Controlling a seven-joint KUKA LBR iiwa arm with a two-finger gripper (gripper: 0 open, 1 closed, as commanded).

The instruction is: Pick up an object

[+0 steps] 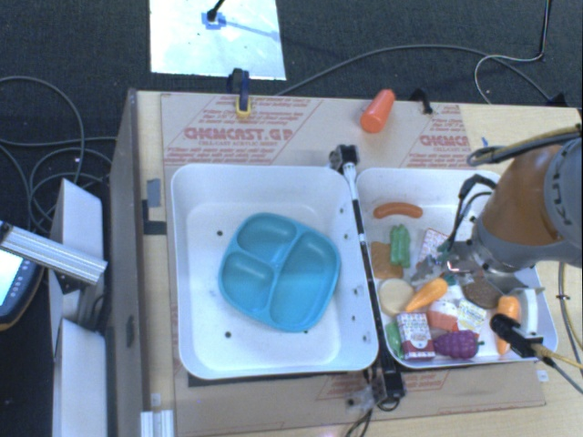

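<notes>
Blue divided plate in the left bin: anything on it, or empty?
Empty. The plate lies flat in the left bin, all its compartments showing bare blue; the toy food sits in the right bin.

Grey arm (pixel 510 244) with an orange band (pixel 524 185); black cables seemingly loop beside it.

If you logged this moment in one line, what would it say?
arm: over right bin | gripper: low among toy food, by carrot | left bin: blue plate

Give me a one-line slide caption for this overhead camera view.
KUKA arm's gripper lowered over toy food in the right bin, beside a blue divided plate in the left bin.
</notes>
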